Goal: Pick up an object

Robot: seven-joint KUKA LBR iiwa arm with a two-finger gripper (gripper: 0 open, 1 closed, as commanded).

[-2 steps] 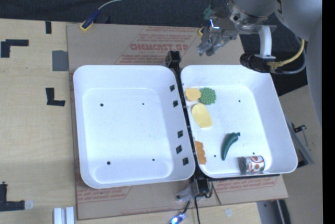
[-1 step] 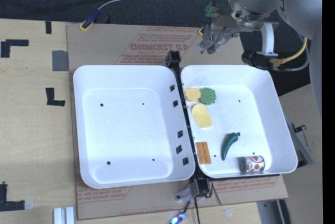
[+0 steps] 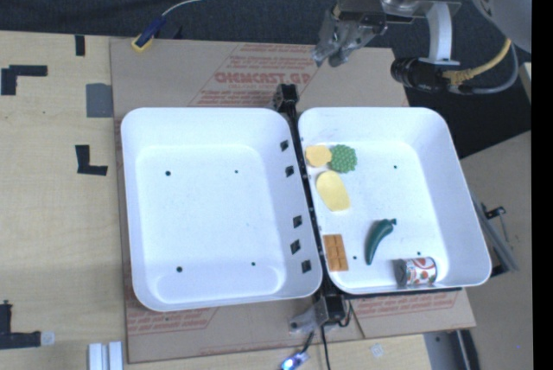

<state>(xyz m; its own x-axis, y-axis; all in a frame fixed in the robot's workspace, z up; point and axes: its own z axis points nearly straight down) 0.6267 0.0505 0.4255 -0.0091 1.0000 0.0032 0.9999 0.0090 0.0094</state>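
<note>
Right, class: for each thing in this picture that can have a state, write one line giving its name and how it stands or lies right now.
gripper: raised beyond the bins' far edge, nothing visibly held.
can: lying on its side, near corner of the right bin.
green pepper: lying flat, apart from the can.
orange card: flat, by the divider.
yellow pieces: resting beside the green ball.
left bin: level on the bench.
</note>
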